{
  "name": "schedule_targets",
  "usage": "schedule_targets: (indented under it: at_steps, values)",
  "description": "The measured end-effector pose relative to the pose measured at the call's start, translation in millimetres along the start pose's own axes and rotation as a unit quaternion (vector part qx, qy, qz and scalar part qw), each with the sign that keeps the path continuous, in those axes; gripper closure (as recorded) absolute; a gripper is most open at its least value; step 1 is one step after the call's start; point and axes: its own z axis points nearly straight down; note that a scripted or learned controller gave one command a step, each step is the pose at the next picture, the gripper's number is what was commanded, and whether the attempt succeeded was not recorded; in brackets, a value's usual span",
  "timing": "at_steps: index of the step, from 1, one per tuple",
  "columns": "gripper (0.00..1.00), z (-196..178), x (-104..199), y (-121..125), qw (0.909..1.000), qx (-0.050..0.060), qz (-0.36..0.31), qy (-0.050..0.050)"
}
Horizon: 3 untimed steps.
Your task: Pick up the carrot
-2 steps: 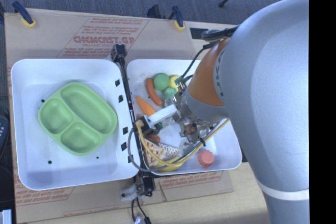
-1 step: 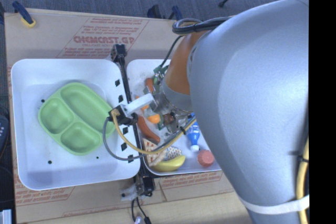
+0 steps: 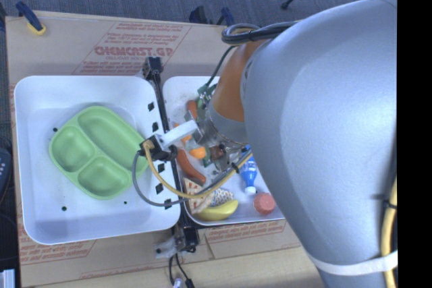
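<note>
Orange carrot (image 3: 198, 152) lies mid-frame in the right bin (image 3: 177, 87) under the gripper (image 3: 210, 145), apparently lowered for a grab.

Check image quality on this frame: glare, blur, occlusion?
Camera view: the arm sits close to the lens, soft and out of focus, blocking much of the right bin; the left bin reads bright, near blown-out white, with a soft shadow beside the green tray; small items by the banana look blurry.
</note>
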Motion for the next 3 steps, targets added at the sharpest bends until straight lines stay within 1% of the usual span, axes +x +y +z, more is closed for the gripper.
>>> schedule_targets:
  at_steps: [1, 2, 3]
  values:
    - [0.00, 0.0, 0.0, 0.0, 1.0000, 0.000, 0.000, 0.000]
    - [0.00, -0.4, 28.1, 56.6, 1.0000, 0.000, 0.008, 0.000]
    - [0.00, 0.4, -23.0, -19.1, 1.0000, 0.000, 0.004, -0.001]
